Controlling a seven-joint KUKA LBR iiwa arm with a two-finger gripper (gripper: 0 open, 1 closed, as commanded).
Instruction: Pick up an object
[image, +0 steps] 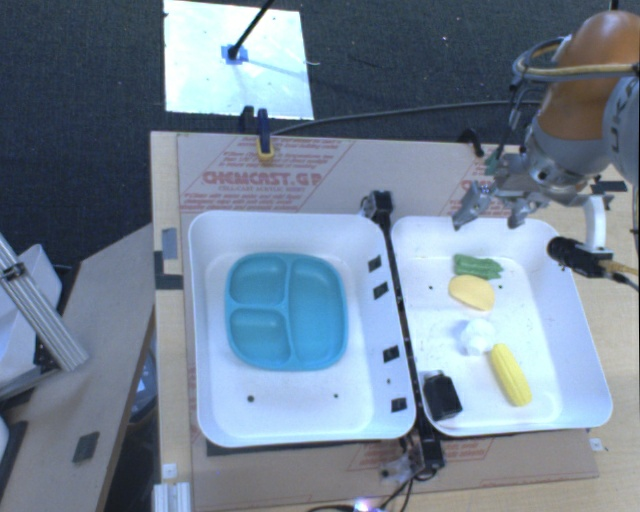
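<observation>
Four small items lie just below the gripper (494, 213), its fingers apart, empty; green vegetable (477, 266) nearest, ready for picking.

Four small things sit in the right bin (570, 330), spread down its middle. At the far end a green pod (477, 266) lies crosswise, touching the pale yellow lemon-like piece (471, 293) just below it. Nearer sits a small white lump (477, 335), and beside that a yellow corn cob (510, 374) lies flat, angled toward the bin's near right corner.
</observation>
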